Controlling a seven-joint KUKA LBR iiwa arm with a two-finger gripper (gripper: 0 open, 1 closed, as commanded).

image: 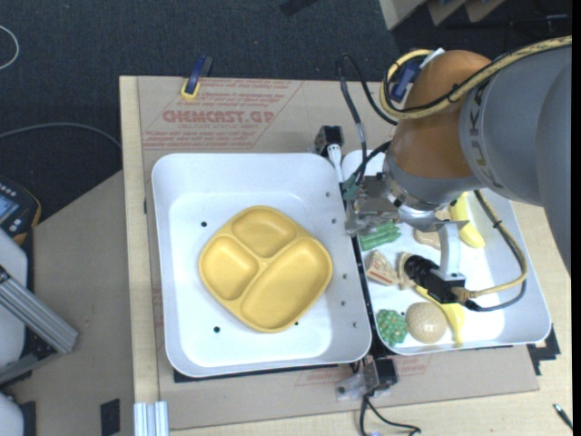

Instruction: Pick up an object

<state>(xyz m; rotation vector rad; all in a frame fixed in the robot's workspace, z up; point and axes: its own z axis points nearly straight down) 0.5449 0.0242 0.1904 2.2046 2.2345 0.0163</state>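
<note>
Now | 2 bins | 1 yellow tray | hand grip: cannot tell

The arm is seen reaching in from the right, its grey link bent downward and the orange band turned toward the camera. The gripper is carried low beneath the wrist, pointing down; its state cannot be made out.

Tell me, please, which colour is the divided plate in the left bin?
The divided plate is yellow all over, with no pattern. The camera view shows it clearly, lying in the left bin.
</note>
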